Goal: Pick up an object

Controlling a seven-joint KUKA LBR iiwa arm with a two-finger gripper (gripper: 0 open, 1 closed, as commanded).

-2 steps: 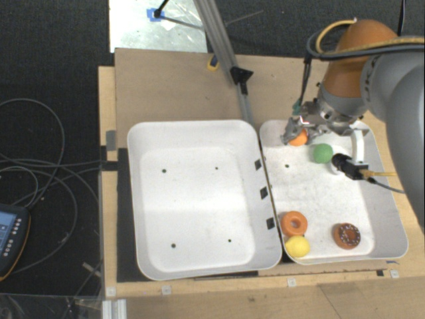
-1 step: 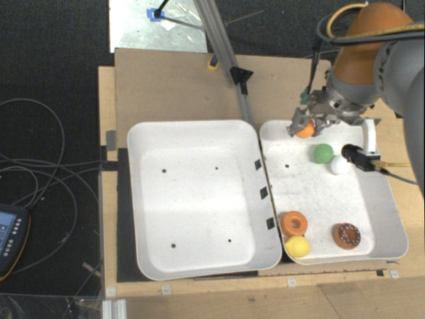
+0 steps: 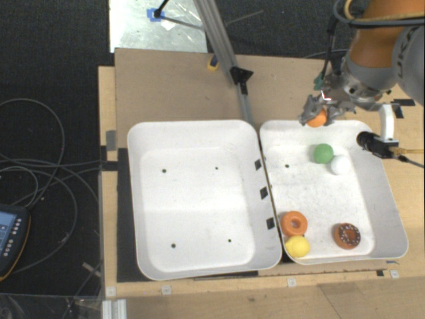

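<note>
My gripper [image 3: 316,115] hangs over the far rim of the right bin [image 3: 372,198], shut on a small orange object [image 3: 319,119] that shows between its fingers, lifted off the bin floor. Below it in the right bin lie a green ball [image 3: 323,153] and a white ball [image 3: 339,165] touching each other. Near the bin's front edge sit an orange ring [image 3: 293,222], a yellow ball [image 3: 297,246] just in front of it, and a brown sprinkled donut [image 3: 346,235].
The left bin [image 3: 192,198] adjoins the right one along a shared middle rim. A grey slanted pole [image 3: 219,32] runs from the top of the view down to the bins' far junction. Cables lie on the dark floor at left.
</note>
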